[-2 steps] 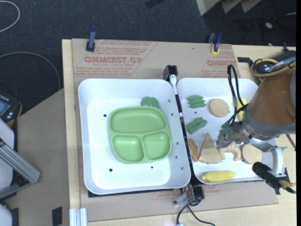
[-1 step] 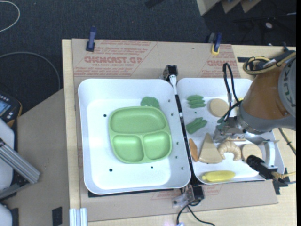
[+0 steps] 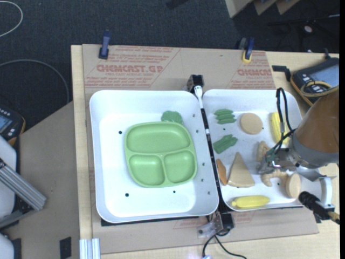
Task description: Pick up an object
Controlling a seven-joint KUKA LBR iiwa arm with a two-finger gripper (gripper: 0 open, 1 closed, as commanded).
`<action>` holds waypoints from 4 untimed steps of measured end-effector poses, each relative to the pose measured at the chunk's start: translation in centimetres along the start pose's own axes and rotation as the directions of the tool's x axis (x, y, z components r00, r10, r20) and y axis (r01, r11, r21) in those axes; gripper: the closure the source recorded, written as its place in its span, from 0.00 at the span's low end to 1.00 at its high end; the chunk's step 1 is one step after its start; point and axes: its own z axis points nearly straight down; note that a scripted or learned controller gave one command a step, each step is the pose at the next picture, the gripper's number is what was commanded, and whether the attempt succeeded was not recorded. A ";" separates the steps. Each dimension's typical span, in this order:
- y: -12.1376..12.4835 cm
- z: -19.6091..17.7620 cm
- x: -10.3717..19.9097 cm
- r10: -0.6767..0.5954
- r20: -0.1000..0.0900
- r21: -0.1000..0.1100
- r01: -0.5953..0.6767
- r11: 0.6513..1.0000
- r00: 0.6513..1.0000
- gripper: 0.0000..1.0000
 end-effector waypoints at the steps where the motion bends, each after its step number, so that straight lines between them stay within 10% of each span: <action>1: 2.1 -5.9 2.6 -0.007 0.000 0.005 0.007 1.000 1.000 1.00; 2: 4.3 -9.7 13.8 -0.016 -0.005 0.007 0.016 1.000 1.000 1.00; 3: 1.1 -15.6 18.9 -0.010 -0.004 0.008 0.010 1.000 1.000 1.00; 4: 1.2 -13.7 24.5 -0.010 -0.003 0.017 0.010 1.000 1.000 1.00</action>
